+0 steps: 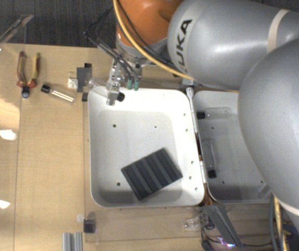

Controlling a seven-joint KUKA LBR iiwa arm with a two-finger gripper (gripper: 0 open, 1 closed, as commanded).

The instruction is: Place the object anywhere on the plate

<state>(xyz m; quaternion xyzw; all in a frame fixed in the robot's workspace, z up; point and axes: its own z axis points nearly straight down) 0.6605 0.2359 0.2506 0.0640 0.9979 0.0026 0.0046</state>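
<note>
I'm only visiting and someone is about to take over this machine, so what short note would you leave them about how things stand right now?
Gripper: above the top-left corner of the left bin; nothing seen between its fingers. Whether it is open or shut can't be told from this angle.
Job's things: a dark ribbed rectangular block lies flat in the left bin, toward its lower middle, apart from the gripper. It may be the object or the plate; I can't tell which.
Right bin: largely hidden by the arm.
Done: nothing visibly placed.
Left: pick the object and set it on the plate.
Pliers lie on the bench, out of play.
</note>
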